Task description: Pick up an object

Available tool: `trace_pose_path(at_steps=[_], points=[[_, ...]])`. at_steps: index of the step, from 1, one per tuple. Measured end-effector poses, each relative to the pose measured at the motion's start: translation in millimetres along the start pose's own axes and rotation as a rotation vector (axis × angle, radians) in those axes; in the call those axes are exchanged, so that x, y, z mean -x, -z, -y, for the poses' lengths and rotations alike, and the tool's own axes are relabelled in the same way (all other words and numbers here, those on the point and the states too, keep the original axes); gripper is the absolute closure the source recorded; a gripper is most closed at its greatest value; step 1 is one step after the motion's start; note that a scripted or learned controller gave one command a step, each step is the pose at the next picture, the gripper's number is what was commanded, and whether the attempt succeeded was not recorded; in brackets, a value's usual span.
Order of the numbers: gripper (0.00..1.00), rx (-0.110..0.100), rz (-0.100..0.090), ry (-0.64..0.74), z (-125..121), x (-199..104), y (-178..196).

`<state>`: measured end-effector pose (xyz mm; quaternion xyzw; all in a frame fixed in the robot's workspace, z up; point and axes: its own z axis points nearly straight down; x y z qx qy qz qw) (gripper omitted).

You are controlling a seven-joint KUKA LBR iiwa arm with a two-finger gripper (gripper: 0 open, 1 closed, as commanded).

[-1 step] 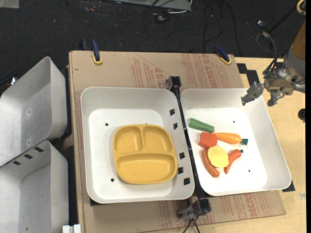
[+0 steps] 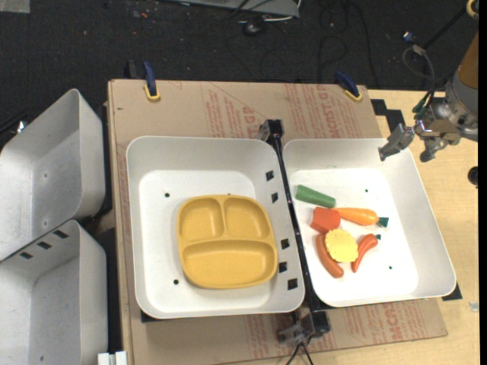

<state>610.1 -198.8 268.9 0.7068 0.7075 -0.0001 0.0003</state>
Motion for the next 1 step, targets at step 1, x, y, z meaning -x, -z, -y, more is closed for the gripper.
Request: trace_pose_path(at_steps=[1], points=[[0.0,-0.006,-0.001,-0.003,6.0,8.7,-54.7]])
